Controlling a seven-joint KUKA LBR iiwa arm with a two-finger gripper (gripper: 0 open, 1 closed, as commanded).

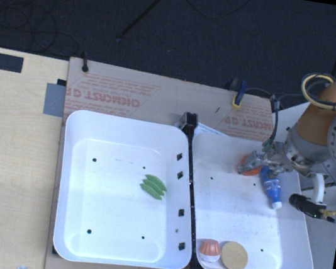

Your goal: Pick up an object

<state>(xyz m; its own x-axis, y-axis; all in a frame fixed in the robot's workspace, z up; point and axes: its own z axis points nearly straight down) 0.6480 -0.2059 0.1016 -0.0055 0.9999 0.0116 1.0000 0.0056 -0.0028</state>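
While the arm reaches in from the right, its gripper sits low over the far part of the right bin, right at a small orange-red object and beside a blue tube. Whether anything is gripped I cannot tell from this angle. Judging by that pose, the step in hand is the grasp itself, or the approach just before it. The next move calls for closing squarely on one item and lifting straight up without dragging its neighbour.

Counted: two white bins; in the left bin, one green pod-like object near the middle; in the right bin, one orange-red object and one blue tube at the far side, plus one orange-and-white rounded object and one tan disc touching at the near edge.
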